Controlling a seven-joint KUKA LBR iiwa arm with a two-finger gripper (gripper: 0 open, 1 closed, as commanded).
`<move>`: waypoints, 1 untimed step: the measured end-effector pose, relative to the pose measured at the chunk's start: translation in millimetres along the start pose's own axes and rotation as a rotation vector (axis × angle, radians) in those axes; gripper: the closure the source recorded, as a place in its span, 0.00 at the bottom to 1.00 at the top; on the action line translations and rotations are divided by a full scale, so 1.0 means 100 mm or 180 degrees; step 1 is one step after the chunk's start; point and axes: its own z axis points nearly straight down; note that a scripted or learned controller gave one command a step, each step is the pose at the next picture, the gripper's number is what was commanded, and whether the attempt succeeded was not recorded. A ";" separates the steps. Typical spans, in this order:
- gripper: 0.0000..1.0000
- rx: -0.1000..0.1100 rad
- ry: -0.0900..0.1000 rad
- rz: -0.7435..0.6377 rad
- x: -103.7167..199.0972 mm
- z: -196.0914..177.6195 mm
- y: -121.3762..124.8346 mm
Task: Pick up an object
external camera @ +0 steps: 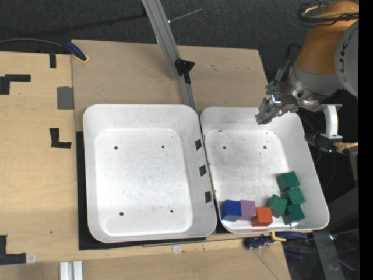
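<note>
Several small blocks lie in the near right corner of the right bin (pixel 245 156): a blue block (pixel 231 209), a lilac block (pixel 247 208), an orange block (pixel 263 215) and several green blocks (pixel 289 197). My gripper (pixel 264 115) hangs over the far right rim of that bin, well away from the blocks. Nothing shows between its fingers.
The left bin (pixel 143 171) sits beside the right one, with black clips along the shared edge. A slanted metal rail (pixel 166 37) crosses the bench behind the bins. A blue-and-yellow tool (pixel 76 50) lies at the far left of the bench.
</note>
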 end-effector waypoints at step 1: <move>1.00 0.0004 0.0007 -0.0017 0.56 -0.09 0.05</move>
